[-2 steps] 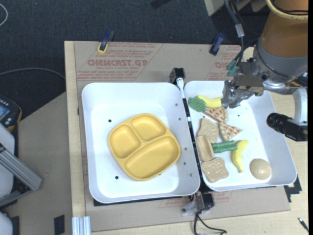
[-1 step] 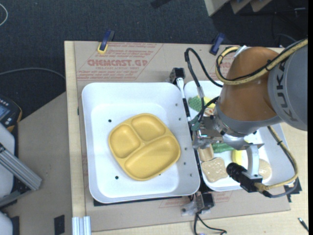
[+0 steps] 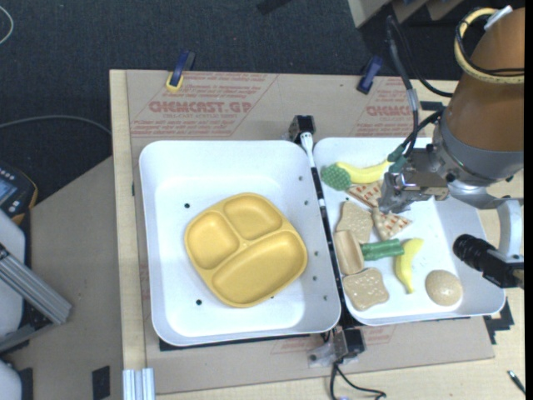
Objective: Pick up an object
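My gripper (image 3: pixel 393 207) reaches down into the right bin (image 3: pixel 466 302), over a waffle-patterned wedge (image 3: pixel 391 223) and just right of a red-checked cracker (image 3: pixel 364 193). Around it lie a yellow banana with a green end (image 3: pixel 356 173), a tan bread slice (image 3: pixel 353 221), a tan bread stick (image 3: pixel 348 252), a green bean (image 3: pixel 382 249), a small yellow banana piece (image 3: pixel 405 267), a square cracker (image 3: pixel 366 288) and a round beige bun (image 3: pixel 443 287). Nothing shows between the fingers.
The left bin (image 3: pixel 158 182) holds a yellow three-compartment plate (image 3: pixel 245 247). Blue clamps (image 3: pixel 177 72) hold the cardboard base at the far edge. A black clip (image 3: pixel 301 127) sits where the two bins meet at the back.
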Robot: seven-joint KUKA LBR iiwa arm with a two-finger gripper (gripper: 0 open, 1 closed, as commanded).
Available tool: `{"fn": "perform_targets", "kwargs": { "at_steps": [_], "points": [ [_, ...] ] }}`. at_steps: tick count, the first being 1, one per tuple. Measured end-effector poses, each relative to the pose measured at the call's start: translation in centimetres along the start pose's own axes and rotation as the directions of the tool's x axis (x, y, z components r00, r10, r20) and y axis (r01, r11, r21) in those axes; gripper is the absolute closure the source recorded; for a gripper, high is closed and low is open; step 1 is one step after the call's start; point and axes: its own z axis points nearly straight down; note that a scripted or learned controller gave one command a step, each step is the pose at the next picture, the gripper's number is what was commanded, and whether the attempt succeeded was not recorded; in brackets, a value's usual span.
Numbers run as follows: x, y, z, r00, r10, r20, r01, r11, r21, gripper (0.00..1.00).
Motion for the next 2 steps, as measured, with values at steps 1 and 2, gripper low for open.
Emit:
{"fn": "perform_targets", "kwargs": {
  "at_steps": [1,2],
  "points": [
    [4.65,-0.09,-1.73,1.000,-0.009,-0.002,0.009,1.000,0.009,1.00],
    [4.45,-0.02,-2.67,1.000,-0.006,-0.001,0.006,1.000,0.008,1.00]
  ]
}}
